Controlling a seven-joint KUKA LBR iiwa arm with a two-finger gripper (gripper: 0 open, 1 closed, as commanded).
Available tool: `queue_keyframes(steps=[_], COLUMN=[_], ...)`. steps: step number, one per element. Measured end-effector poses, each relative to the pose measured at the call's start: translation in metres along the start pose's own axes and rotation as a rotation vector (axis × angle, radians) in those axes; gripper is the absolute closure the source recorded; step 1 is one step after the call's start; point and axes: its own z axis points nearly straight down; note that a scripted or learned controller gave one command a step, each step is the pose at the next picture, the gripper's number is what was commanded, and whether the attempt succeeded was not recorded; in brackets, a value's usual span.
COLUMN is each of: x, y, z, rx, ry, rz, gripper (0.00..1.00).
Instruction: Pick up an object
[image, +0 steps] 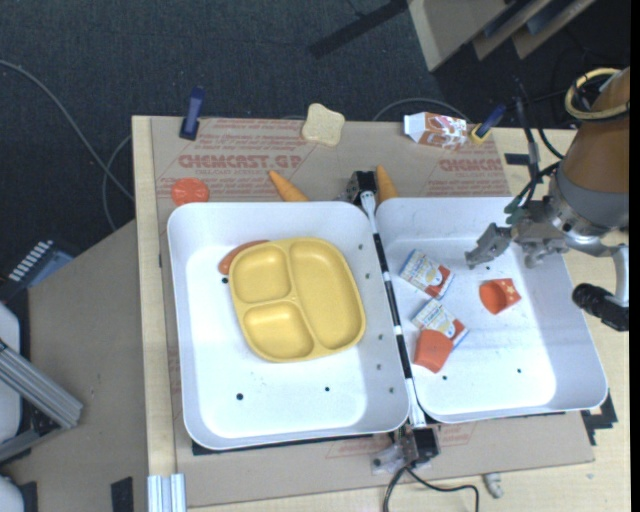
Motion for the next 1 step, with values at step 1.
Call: queue_keyframes(steps=[1], x=[-0.0656], y=[-0.0008], z=[0.1053], rx=[0.004], ry=[0.000], rz=[0.002], gripper=[0.00])
